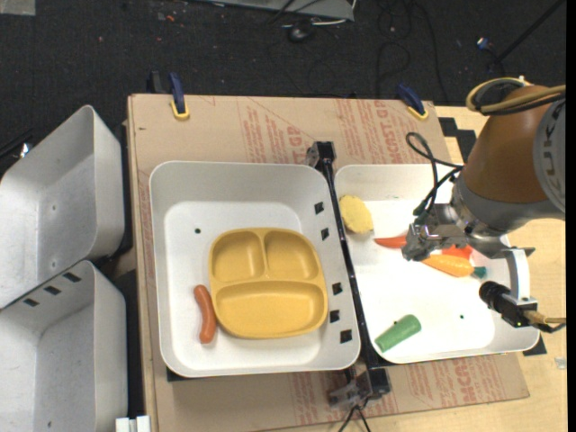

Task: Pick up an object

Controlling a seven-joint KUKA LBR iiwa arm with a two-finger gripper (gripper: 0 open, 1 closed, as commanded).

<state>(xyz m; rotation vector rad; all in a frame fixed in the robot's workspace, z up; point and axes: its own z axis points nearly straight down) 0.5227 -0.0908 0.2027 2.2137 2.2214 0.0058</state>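
My gripper (421, 244) hangs low over the right bin (504, 338), reaching in from the right. An orange carrot (450, 264) lies just below and to the right of it, partly under the wrist. A small red pepper (389, 241) pokes out to the gripper's left, close to its tip. A yellow lemon-like piece (356, 214) rests by the bin's left wall. A green cucumber piece (398, 332) lies near the bin's front. I cannot see anything held.
The left bin (171, 241) holds a yellow divided plate (267, 282) with an orange-red sausage (206, 313) beside it. Two more white bins (54, 241) stand off the bench at the left. Cables run behind the right bin.
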